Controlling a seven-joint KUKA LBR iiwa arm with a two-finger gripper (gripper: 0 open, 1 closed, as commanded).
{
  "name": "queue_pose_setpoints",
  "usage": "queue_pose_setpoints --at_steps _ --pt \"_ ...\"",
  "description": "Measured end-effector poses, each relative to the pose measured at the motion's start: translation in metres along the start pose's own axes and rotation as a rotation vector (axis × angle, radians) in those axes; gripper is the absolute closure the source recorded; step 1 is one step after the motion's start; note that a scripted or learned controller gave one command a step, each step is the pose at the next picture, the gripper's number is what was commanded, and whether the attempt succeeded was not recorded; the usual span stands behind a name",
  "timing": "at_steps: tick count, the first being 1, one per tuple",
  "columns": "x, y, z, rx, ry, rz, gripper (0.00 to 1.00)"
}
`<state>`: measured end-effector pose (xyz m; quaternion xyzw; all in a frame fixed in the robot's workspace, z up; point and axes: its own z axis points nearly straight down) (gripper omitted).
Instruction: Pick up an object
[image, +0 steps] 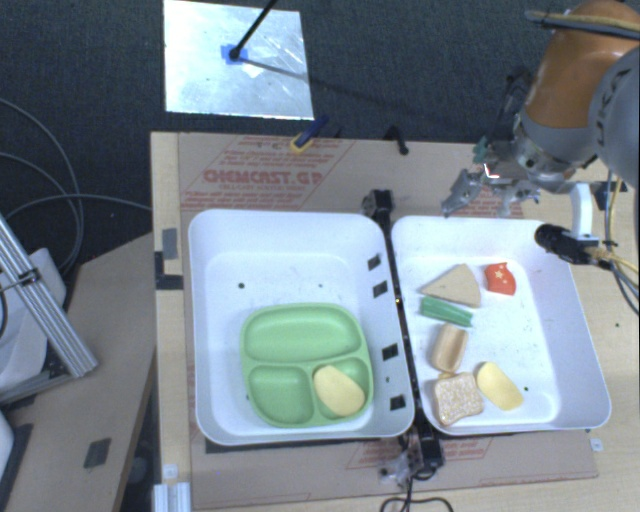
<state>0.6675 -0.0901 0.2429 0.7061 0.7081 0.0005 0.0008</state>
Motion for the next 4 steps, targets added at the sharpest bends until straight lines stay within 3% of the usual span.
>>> queue_pose_setpoints --at_steps 1,2,3,4 --pt "-0.033 -0.064 0.128 0.015 0.002 0.006 0.0" --pt "0.011 -0.109 0.161 0.007 0.004 0.0 0.0" --pt "0.008 -0.105 0.148 -0.002 0.001 0.003 1.0" --pt "-0.032 -0.177 0.159 0.006 0.0 0.009 1.0"
